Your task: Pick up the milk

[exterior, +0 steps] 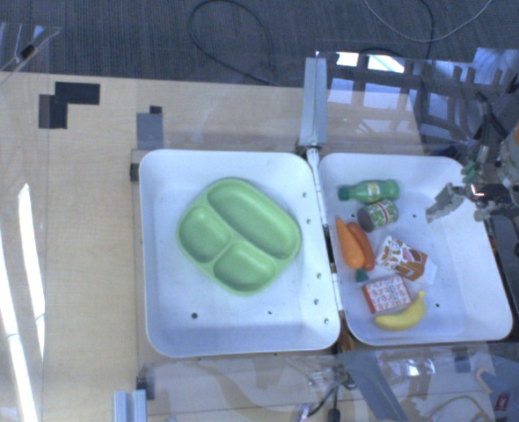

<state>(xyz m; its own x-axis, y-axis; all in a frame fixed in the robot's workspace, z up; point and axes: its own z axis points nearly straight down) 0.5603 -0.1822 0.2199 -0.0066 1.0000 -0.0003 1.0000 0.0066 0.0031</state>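
The milk looks to be the small white carton with brown markings (403, 259), lying flat in the right bin (471, 280) just right of the carrot. My gripper (461, 204) hangs over the bin's upper right part, to the right of the carton and a little farther back. Its fingers (441, 202) are spread open with nothing between them. The arm's orange band sits at the view's right edge.
Around the carton lie a green bottle (369, 190), a small can (378, 214), a carrot (354, 245), a red and white box (385, 294) and a banana (401, 314). The left bin (167, 315) holds a green divided plate (238, 234).
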